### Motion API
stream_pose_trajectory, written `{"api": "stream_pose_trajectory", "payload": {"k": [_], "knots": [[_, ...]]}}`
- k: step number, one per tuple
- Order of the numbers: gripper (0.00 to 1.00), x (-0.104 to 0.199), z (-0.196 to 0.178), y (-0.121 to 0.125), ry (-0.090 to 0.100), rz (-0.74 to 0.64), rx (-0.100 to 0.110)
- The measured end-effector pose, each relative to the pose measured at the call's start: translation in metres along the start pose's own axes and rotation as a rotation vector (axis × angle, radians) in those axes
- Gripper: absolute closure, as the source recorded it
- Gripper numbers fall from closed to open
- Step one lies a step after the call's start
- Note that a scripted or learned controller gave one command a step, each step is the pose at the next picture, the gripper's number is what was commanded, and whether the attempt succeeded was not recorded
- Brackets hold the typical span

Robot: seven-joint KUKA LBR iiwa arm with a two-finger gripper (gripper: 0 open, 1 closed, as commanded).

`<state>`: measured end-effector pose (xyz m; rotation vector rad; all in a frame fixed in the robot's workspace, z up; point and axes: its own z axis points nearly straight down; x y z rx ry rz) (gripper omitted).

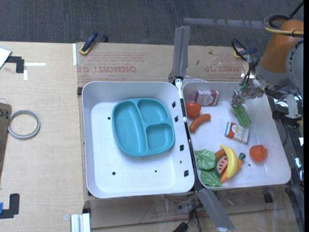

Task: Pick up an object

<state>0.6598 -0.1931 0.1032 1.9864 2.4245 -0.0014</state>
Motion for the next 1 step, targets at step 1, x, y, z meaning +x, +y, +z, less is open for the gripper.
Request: {"api": "stream_pose_trajectory", "payload": {"k": [1], "knots": [[1.00, 0.0899, -0.1089, -0.0048, 0.005, -0.217, 0.002]]}}
